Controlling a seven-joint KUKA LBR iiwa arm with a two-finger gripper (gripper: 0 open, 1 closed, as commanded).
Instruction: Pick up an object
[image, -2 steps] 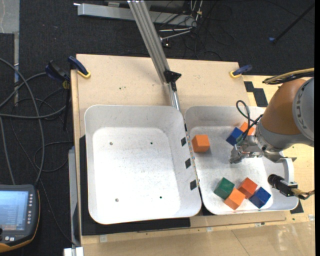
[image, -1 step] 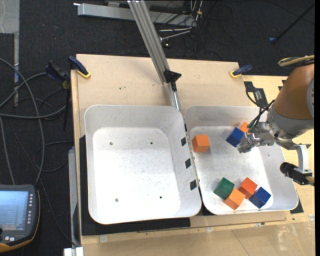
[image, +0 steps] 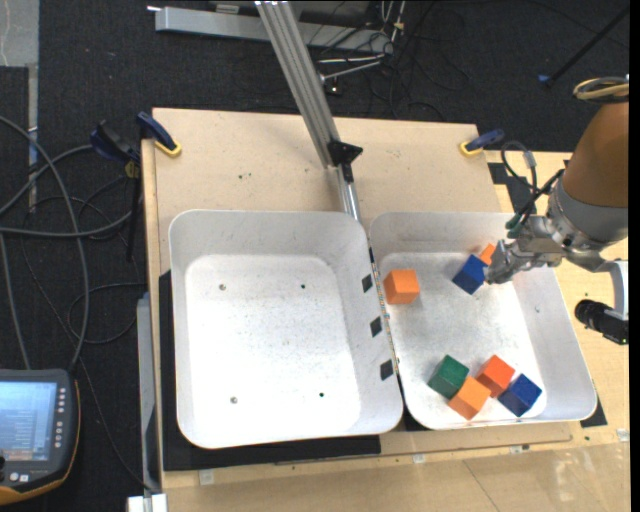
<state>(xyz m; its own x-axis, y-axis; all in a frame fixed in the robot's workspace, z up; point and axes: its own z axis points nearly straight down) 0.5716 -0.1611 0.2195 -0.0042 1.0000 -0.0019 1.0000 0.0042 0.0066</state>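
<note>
While the wooden bench (image: 260, 160) takes up most of the shot, the two white bins on it are where stuff sits. The left bin (image: 190, 300) is the bigger-looking one, with just dark specks on its floor. The right bin (image: 560, 330) has all the blocks in it.

The grey arm (image: 595, 190) with its orange upper part comes in from the right and hangs over the far right corner of the right bin. Its gripper (image: 500, 265) is down low there, right up against a blue cube (image: 468, 274) that looks tilted, with a bit of an orange block (image: 487, 254) peeking out just behind it. Honestly I can't tell whether the claw is open, closed, or actually pinching anything; the view is too blurry and the wrist covers it.

Another orange cube (image: 401, 286) sits alone near the left wall of the right bin, well apart from the rest. Down at the near edge there's a tight cluster: a green cube (image: 448, 376), an orange-red cube (image: 496, 373), an orange cube at the front (image: 468, 399), and a dark blue cube (image: 520, 394), all touching or just beside each other.

A metal pole (image: 305, 85) slants down to the gap between the bins.
</note>
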